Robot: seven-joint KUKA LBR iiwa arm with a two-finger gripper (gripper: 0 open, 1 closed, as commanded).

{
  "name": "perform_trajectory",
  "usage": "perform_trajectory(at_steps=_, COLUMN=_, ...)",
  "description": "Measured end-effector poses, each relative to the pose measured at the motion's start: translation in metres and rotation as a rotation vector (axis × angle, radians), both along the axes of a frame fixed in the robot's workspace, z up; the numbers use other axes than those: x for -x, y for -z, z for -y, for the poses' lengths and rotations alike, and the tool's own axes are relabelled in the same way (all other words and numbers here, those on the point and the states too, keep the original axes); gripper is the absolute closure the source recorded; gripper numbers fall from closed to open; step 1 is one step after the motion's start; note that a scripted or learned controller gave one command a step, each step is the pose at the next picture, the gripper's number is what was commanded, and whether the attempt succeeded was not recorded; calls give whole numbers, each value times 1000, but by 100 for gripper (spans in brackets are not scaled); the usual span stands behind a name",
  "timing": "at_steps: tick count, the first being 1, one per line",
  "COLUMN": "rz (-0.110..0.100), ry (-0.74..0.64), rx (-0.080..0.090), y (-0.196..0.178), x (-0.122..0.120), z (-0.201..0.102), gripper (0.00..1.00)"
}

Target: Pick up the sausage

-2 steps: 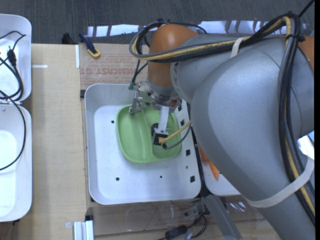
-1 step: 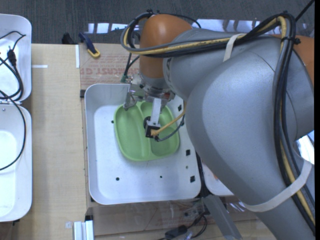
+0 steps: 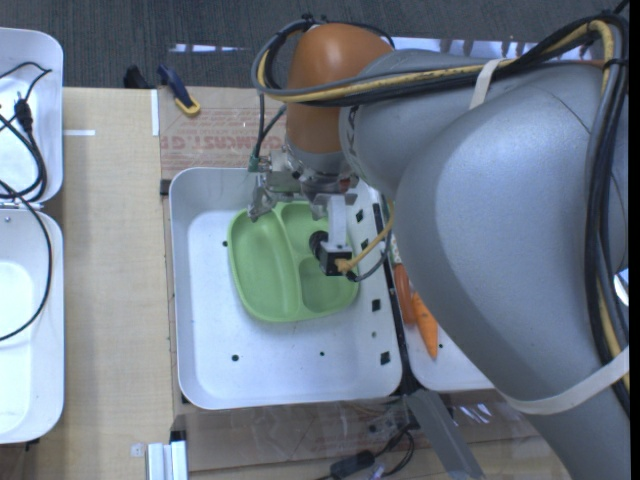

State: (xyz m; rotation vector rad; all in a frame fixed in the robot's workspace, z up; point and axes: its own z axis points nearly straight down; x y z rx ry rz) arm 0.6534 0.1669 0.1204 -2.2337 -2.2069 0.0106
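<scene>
Arm [image 3: 480, 198] enters from the right and covers most of the right bin [image 3: 450, 368]; its orange band [image 3: 335, 83] sits above the wrist, and the gripper [image 3: 300, 193] hangs over the far rim of a green two-compartment dish [image 3: 270, 268] lying in the left bin [image 3: 290, 368]. An orange carrot-like item [image 3: 418, 313] lies just past the divider between bins, partly under the arm. Black and yellow cables [image 3: 400, 83] run along the arm.

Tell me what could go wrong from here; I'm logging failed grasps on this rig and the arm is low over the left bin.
1. The two-finger gripper sits at the upper rim of the green divided plastic dish; it may catch or drag the dish instead of a sausage.
2. The big grey arm covers most of the right white bin, so the target may be hidden.
3. An orange carrot-like piece lies there; it could be mistaken for the sausage.
</scene>
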Motion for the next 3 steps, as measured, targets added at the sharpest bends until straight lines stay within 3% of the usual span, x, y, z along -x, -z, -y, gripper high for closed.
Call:
perform_trajectory(at_steps=1, rz=-5, ry=-1, rx=3, y=-6, x=0, z=1, gripper=100)
perform_trajectory(at_steps=2, rz=0, ry=-11, rx=-1, y=-43, x=42, z=65, gripper=100)
perform_trajectory(at_steps=3, rz=2, ry=-91, rx=-1, y=-69, x=8, z=152, gripper=100)
